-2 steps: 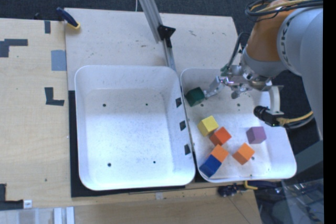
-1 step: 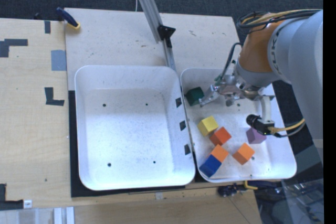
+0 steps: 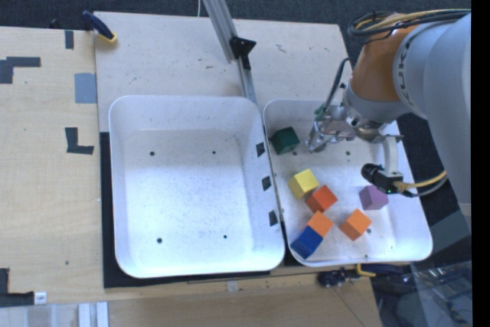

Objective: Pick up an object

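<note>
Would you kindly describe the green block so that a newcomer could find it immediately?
Start at the right-hand white bin, the one holding the coloured blocks. The green block sits alone in its far left corner, left of the end effector. It is the only dark green piece, apart from the cluster nearer the front.

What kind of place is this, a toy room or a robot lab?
Most likely a robot lab. A big grey robot arm reaches over two white bins on a wooden bench, and coloured blocks lie in the right bin for it to practise picking up.
</note>
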`<state>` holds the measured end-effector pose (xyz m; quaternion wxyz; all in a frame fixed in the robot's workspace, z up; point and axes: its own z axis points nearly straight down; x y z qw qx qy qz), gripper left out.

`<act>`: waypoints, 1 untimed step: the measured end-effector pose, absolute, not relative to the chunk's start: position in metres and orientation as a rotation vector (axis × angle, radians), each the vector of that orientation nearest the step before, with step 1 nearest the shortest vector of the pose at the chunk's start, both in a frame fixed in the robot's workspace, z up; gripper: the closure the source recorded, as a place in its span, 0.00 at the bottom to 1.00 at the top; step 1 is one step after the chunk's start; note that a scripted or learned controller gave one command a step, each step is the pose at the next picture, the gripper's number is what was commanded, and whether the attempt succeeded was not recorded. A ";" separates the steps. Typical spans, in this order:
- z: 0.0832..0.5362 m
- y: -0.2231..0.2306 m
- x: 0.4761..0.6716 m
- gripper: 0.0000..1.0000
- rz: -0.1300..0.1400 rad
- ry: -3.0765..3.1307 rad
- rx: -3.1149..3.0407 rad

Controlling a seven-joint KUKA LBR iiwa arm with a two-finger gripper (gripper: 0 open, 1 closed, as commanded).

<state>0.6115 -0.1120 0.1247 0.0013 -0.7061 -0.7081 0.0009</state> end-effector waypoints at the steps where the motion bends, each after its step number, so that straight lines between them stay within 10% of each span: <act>1: 0.168 -0.108 0.608 1.00 -0.004 -2.225 -2.221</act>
